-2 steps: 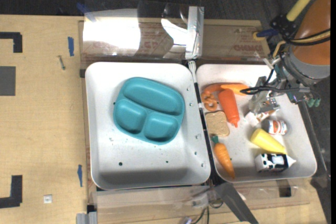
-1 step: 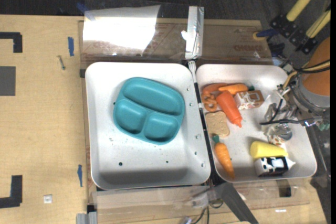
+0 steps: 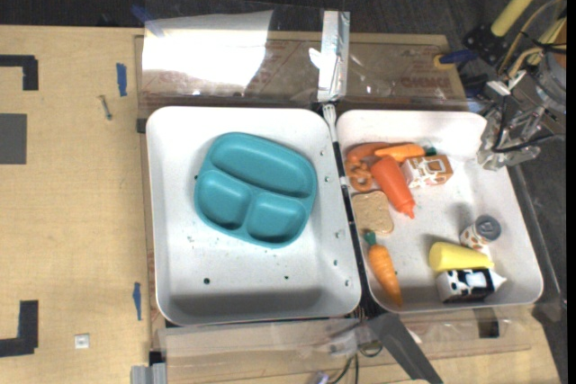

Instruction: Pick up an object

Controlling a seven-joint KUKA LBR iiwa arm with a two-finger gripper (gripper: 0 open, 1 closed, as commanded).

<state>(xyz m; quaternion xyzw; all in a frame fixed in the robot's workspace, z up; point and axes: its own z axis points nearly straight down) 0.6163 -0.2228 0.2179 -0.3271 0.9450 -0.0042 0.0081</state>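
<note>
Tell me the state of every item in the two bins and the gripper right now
Teal divided plate: lying flat, alone in the left bin.
Orange bottle: on its side, right bin.
Toy carrot: lying flat near the divider.
Bread slice: lying flat.
Yellow piece: resting on the black-and-white toy.
Gripper: over the right bin's far right rim, holding nothing visible.
</note>
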